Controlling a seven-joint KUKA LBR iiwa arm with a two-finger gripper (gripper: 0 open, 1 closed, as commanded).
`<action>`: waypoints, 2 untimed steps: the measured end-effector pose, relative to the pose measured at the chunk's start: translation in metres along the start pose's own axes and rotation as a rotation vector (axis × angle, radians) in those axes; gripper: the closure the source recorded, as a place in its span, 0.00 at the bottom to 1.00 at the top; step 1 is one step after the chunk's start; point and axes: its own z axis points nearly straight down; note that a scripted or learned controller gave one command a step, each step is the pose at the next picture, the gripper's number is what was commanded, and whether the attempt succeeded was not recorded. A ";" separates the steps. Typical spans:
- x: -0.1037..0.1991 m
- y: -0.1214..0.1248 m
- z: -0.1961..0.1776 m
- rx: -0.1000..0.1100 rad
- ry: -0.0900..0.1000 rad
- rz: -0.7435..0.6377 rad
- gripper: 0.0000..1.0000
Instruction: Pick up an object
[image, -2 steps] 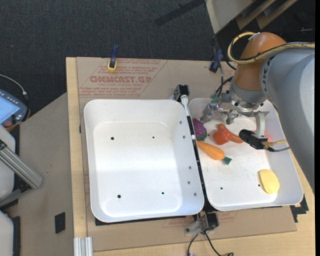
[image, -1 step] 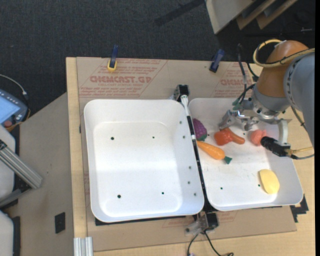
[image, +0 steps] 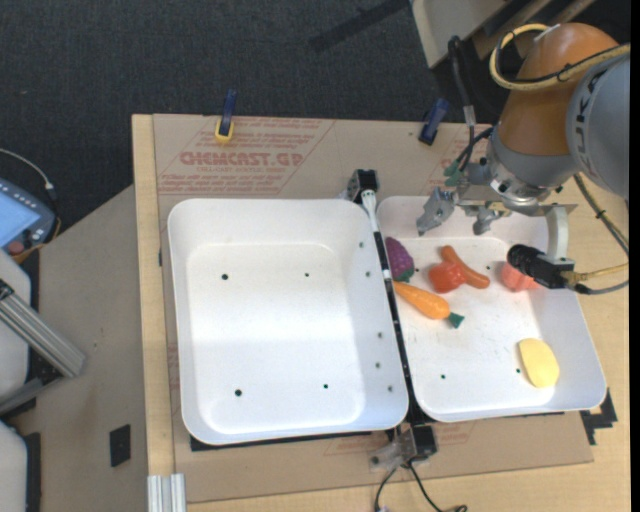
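The right bin (image: 560, 395) holds several toy foods: a purple eggplant (image: 398, 258) against its left wall, an orange carrot (image: 424, 300) with a green tip, a red-orange pepper (image: 455, 272), a pink-red piece (image: 516, 277) and a yellow lemon (image: 538, 362). My gripper (image: 462, 216) hangs over the far end of this bin, just beyond the pepper. Its fingers (image: 435, 214) are spread open with nothing between them.
The left bin (image: 190, 300) lies beside the right one, with a black clip (image: 363, 185) where their far corners meet. A black part on a cable (image: 541, 267) partly covers the pink-red piece. Blue clamps (image: 227, 115) hold the cardboard at the bench's back edge.
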 end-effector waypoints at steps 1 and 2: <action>-0.013 -0.035 0.068 0.013 0.001 0.007 0.00; -0.013 -0.033 0.055 0.004 -0.001 0.007 1.00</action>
